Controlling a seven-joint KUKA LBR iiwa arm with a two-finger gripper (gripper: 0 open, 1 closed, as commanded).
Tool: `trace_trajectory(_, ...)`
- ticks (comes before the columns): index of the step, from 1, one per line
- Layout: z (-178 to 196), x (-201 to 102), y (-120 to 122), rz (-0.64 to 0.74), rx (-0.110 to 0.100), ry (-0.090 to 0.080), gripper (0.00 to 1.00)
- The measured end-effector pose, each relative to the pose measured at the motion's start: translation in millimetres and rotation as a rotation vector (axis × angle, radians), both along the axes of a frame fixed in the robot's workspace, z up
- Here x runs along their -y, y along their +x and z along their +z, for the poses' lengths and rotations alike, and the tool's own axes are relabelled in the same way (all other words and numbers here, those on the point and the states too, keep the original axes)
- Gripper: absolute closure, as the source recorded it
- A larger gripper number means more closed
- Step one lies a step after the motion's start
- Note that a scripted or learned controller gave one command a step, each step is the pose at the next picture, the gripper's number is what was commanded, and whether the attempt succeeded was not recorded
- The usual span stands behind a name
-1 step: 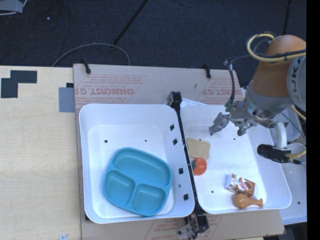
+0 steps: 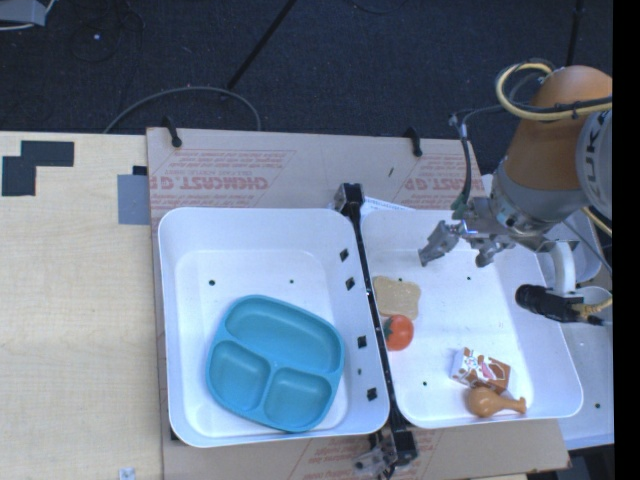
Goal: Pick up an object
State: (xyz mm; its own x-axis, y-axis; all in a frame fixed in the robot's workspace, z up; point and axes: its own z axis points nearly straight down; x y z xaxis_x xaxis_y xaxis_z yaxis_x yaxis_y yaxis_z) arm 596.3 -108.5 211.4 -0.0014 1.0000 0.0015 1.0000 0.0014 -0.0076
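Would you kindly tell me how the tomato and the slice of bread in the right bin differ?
The tomato is round and red; the slice of bread is flat, squarish and tan. The tomato lies nearer the camera, the bread just behind it. Both sit close to the divider in the right bin.

Arm enters from the right, orange band uppermost above the grey wrist. Gripper [image 2: 463, 246] points down and leftward. Two fingers [image 2: 436, 244] are spread well apart with nothing between them. Wrist is tilted slightly.
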Motion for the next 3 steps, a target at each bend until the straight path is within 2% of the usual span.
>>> trace_trajectory(1,-46,1,2,0.0,-0.002,0.0,0.0)
trace_trajectory(2,-110,-7,2,0.0,-0.005,0.001,0.0)
trace_trajectory(3,-123,-8,3,-0.002,0.003,0.0,0.0)
